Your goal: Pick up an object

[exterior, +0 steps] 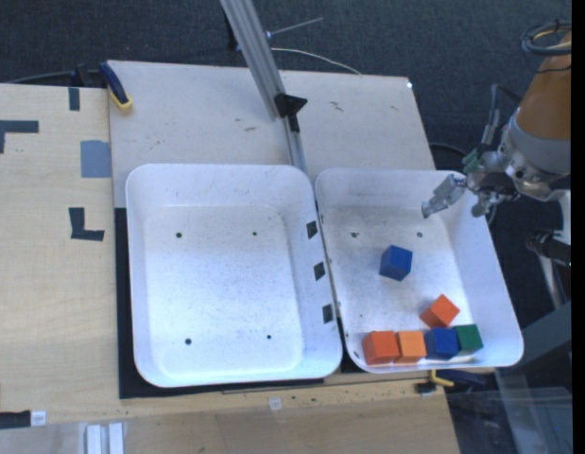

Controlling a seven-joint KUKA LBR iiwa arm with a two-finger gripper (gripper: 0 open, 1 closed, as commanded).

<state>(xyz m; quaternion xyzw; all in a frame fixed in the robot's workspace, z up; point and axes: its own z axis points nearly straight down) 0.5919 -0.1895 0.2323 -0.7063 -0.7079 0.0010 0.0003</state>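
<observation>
Orange blocks (394, 346) line the right bin's (481, 253) front wall; pincer (459, 197) spread.

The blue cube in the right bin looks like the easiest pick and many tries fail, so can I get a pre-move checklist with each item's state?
1. Target stands apart: the blue cube sits alone mid-bin, clear of the other blocks. Ok.
2. Claw above the target: the claw is over the right bin's upper right part, off to the cube's side. Not ok.
3. Claw free of any object: nothing shows between its fingers. Ok.
4. Claw opening wide enough: too small to judge. Cannot tell.
5. Clutter away from the path: the orange cube and the bottom row of blocks lie nearer the lower rim. Ok.
</observation>
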